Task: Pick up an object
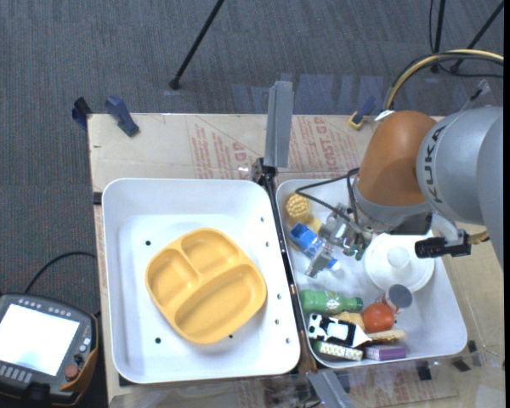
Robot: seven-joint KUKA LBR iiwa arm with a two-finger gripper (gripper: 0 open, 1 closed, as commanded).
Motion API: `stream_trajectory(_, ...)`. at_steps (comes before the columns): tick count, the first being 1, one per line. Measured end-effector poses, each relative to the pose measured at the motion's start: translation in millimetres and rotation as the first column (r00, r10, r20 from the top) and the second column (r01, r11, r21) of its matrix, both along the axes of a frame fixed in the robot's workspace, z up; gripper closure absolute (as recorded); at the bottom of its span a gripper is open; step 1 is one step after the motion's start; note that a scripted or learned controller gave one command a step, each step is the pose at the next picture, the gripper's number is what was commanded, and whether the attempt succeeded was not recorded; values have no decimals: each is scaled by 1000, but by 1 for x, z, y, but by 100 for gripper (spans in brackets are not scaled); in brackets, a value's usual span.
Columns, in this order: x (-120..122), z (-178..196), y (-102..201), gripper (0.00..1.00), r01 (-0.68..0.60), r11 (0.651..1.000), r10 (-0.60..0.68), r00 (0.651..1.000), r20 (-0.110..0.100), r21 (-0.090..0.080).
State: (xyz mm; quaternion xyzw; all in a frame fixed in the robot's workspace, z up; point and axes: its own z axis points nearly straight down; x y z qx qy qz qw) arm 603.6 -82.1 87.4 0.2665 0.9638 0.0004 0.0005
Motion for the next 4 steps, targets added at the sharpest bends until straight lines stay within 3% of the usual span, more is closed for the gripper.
stream_trajectory(1, 2, 0, -2, 0, 68, 998, -68, 998, 1, 0)
stream_trajectory(2, -16, -1, -4, 0, 209, 978, -209, 978, -5, 0)
stream_trajectory(3, 10, 0, -4, 0, 248, 969, -248, 969, -1, 0)
stream_trajectory(4, 11, 0, -4, 0, 395, 919, -395, 919, -1, -1)
